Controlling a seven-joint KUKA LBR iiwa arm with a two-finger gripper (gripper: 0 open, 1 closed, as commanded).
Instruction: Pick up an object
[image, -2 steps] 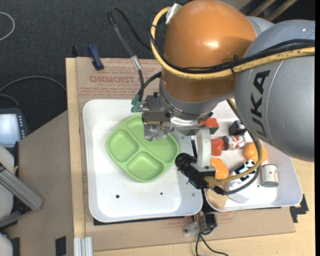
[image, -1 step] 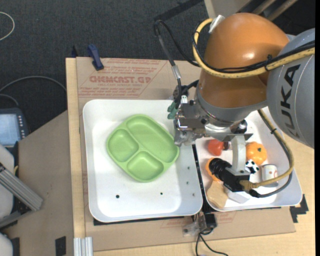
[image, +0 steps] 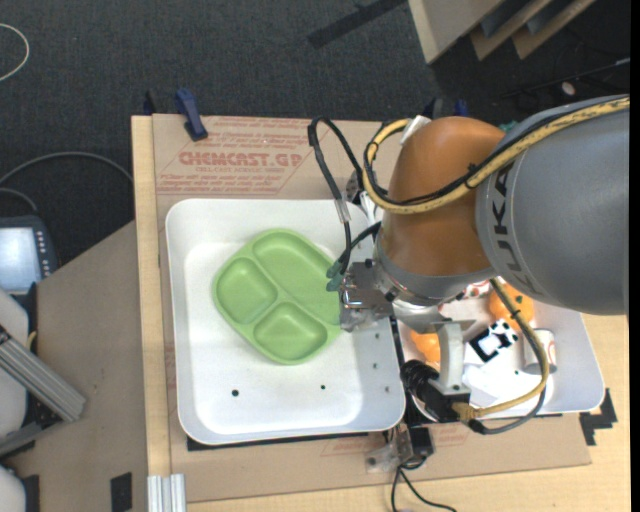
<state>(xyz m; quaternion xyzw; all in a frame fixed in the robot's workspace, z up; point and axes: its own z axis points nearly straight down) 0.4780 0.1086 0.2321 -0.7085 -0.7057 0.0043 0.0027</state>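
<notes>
Green divided plate (image: 277, 296), three compartments, lies flat at centre of the left white bin (image: 200, 390), left-centre of frame. Arm's orange band (image: 440, 200) and grey wrist cover the seam between bins at centre right; gripper (image: 352, 292) sits at the plate's right edge, grasp state cannot be told. Orange objects (image: 510, 300) partly visible in right bin (image: 575, 385).

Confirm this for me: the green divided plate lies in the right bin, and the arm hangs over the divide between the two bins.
Not quite. The green divided plate lies in the left bin, not the right one. The rest stands: the arm hangs over the divide between the two bins, as the camera view shows.
</notes>
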